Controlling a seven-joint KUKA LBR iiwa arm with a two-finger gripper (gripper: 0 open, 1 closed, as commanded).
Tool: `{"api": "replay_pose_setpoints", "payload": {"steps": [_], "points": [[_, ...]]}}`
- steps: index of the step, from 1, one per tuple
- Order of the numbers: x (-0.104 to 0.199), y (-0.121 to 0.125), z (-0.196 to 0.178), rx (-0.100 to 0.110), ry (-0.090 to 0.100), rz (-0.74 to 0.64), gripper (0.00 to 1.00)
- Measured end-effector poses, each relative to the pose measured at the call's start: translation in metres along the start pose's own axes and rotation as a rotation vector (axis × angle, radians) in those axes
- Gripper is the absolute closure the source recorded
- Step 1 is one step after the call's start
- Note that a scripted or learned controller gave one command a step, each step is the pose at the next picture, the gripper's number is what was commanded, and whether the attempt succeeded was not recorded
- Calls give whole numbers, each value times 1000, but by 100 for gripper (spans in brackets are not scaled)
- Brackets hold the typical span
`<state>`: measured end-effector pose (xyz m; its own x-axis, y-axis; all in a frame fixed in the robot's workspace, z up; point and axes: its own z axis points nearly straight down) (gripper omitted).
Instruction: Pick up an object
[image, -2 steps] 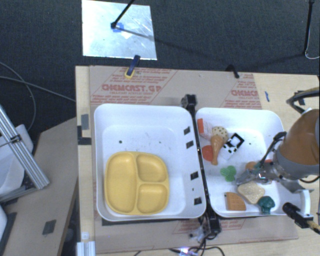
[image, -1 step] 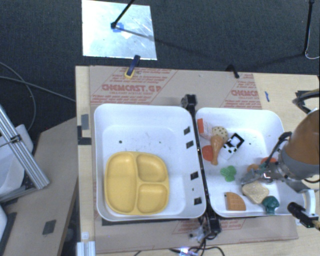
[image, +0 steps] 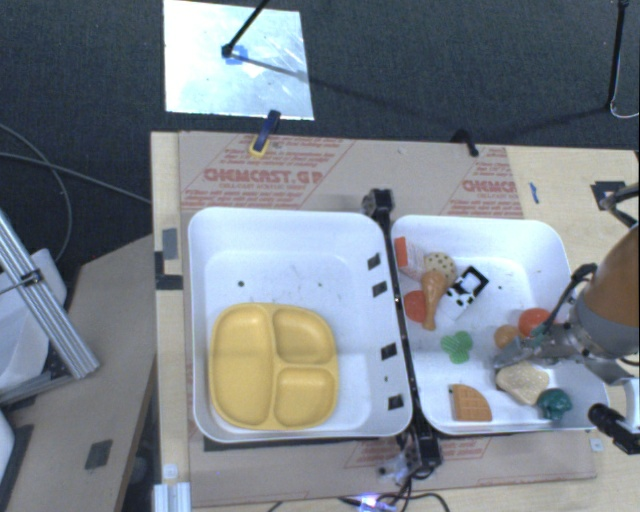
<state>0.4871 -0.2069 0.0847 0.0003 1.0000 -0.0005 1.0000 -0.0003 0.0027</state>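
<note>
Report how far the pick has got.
Done: the arm has reached into the right bin, and the gripper sits low among the toy food there, just above the beige bread-like piece. In hand: nothing visibly gripped. Left: close on an item and lift it out. The yellow tray lies in the left bin.

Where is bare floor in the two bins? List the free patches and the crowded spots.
Free: the left white bin, along its far wall behind the yellow divided plastic tray; the right white bin, at its far right corner. Crowded: the right bin's near right, where the gripper sits among the beige bread-shaped toy and the green broccoli toy.
</note>
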Motion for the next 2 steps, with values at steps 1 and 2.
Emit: {"api": "replay_pose_setpoints", "payload": {"steps": [1,2], "points": [[77,0,1,3,5,-11,0],[29,-1,0,1,-2,2,0]]}}
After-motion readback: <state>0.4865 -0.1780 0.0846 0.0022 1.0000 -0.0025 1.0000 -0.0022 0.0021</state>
